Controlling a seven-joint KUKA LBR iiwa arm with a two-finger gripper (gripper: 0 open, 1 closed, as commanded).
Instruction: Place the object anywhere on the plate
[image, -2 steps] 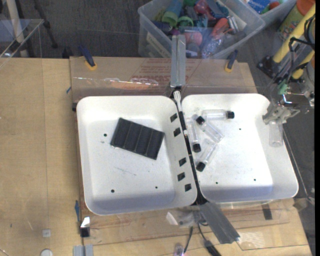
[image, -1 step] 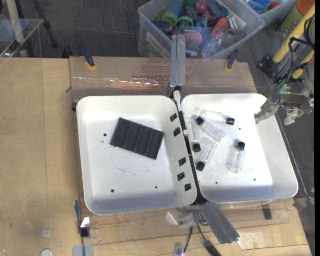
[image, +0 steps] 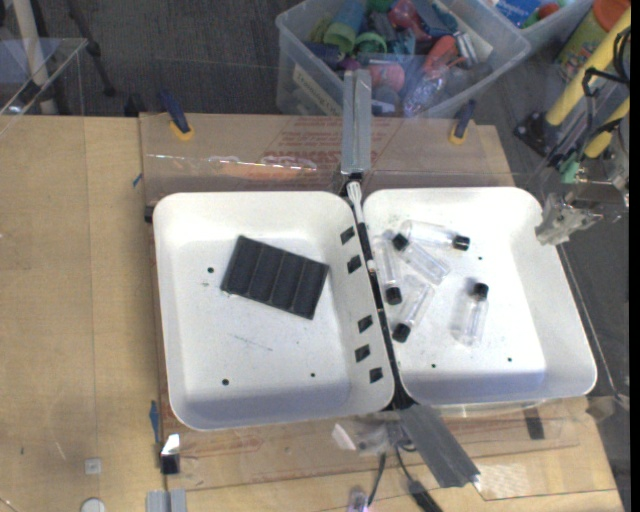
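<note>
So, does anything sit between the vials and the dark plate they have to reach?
Only the bins' adjoining raised rims, which run between the vials in the right bin and the plate in the left bin.

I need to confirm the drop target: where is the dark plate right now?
The dark ribbed plate lies flat in the left bin, in its upper middle, across the divider from the clear vials in the right bin.

The arm (image: 600, 150) sits at the far right edge, its gripper (image: 556, 222) seemingly pointing down-left; the view is blurred there.
</note>
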